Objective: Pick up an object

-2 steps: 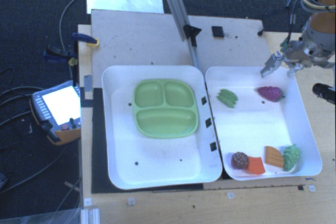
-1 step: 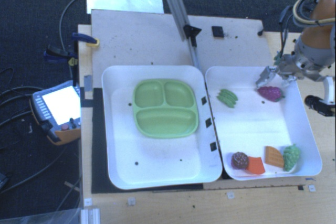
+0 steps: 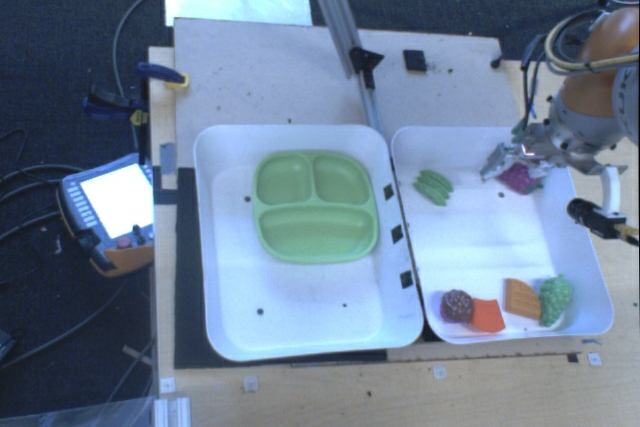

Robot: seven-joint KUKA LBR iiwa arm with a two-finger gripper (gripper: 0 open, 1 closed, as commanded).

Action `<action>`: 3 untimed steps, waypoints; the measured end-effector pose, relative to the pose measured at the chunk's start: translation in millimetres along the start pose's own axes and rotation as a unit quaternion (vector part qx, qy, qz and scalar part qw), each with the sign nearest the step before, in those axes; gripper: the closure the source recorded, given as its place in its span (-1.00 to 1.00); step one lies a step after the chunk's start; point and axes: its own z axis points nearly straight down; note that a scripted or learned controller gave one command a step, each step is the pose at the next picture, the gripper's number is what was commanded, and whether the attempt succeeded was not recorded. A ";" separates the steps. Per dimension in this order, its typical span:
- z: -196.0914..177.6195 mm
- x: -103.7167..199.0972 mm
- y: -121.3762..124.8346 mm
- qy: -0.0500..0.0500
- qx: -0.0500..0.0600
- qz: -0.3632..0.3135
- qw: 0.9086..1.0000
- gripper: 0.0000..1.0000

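Overhead, the bench carries two shallow white bins set side by side, their inner rims touching along the middle. Inside the left bin [image 3: 230, 315] lies a green plate [image 3: 316, 207] divided into three compartments, two small ones at the far side and one long one nearer the camera; nothing sits on it. Across in the right bin [image 3: 480, 245], a green pea pod [image 3: 433, 186] lies near the far left corner, apart from everything else. Along the near edge of that bin sits a row of small toy foods: a dark round berry [image 3: 457, 305], an orange wedge [image 3: 487, 316] just beside it, a flat orange cracker [image 3: 521, 299], and a green broccoli piece [image 3: 556, 298] in the near right corner. At the far right of the same bin, the grey arm with its orange band reaches in from the right, and the gripper [image 3: 508, 158] is low over the bin floor with its metal fingers [image 3: 494, 162] pointing left. A purple object [image 3: 521, 178] lies right under the gripper, touching or nearly touching it. Whether the fingers grasp that object, or how far apart they stand, cannot be told from this angle. Off the bench to the left, a handheld control unit [image 3: 108, 213] with a lit screen rests on the dark floor among cables.
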 end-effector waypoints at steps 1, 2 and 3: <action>2.9 -0.6 5.0 -0.001 -0.007 -0.001 1.000 -1.00; -8.2 -2.0 5.8 -0.003 -0.008 -0.002 1.000 1.00; -69.8 1.0 1.2 0.002 0.002 -0.001 1.000 1.00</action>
